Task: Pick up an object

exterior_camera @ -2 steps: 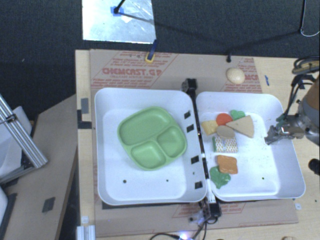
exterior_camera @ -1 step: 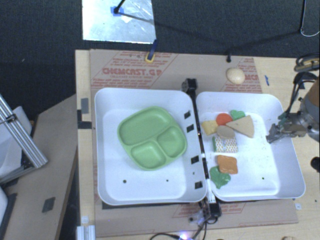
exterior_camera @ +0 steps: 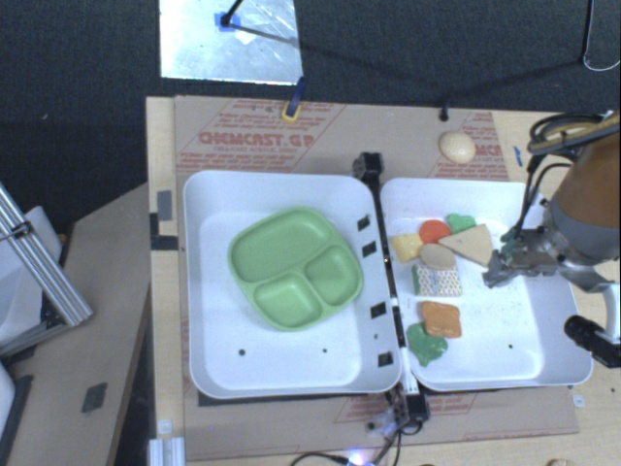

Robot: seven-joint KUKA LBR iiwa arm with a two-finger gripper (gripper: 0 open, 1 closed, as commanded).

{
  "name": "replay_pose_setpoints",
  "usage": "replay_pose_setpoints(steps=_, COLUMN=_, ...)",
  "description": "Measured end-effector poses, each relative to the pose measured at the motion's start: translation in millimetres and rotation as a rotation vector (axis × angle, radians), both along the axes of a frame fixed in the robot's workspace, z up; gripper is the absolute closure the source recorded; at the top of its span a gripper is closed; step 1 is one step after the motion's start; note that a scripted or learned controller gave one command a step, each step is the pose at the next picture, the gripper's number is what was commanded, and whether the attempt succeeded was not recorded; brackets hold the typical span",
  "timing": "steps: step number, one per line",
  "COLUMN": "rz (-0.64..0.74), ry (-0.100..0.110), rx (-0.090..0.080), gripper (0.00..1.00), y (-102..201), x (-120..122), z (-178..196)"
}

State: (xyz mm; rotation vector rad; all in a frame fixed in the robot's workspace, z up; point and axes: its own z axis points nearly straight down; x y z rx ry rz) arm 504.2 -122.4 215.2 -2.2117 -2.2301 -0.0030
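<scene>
The claw [exterior_camera: 497,268], whose state could not be told, hung in the right bin [exterior_camera: 505,362] just beside the beige wedge [exterior_camera: 470,245], which looked light, stiff and a little slippery, best pinched across its two flat faces.

Pale green three-compartment plastic plate [exterior_camera: 294,268] in left white bin [exterior_camera: 209,289]. Right white bin [exterior_camera: 505,343]: red-orange round piece [exterior_camera: 434,230], tan wedge [exterior_camera: 473,245], orange square piece [exterior_camera: 441,318], dark green leafy piece [exterior_camera: 425,344], speckled white-green block [exterior_camera: 439,281].
</scene>
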Motion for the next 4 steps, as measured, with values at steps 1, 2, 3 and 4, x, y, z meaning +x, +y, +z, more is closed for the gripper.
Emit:
replay_pose_setpoints(steps=1, rz=0.002, ry=-0.001, rx=0.0, gripper=1.0, y=55, x=-4, z=-5)
replay_pose_setpoints(steps=2, rz=0.001, ry=-0.003, rx=0.0, gripper=1.0, y=94, x=-11, z=19)
replay_pose_setpoints(steps=3, rz=-0.002, ry=-0.001, rx=-0.001, gripper=1.0, y=95, x=-7, z=19)
replay_pose_setpoints(steps=4, rz=-0.008, ry=0.001, rx=-0.003, gripper=1.0, y=85, x=-4, z=5)
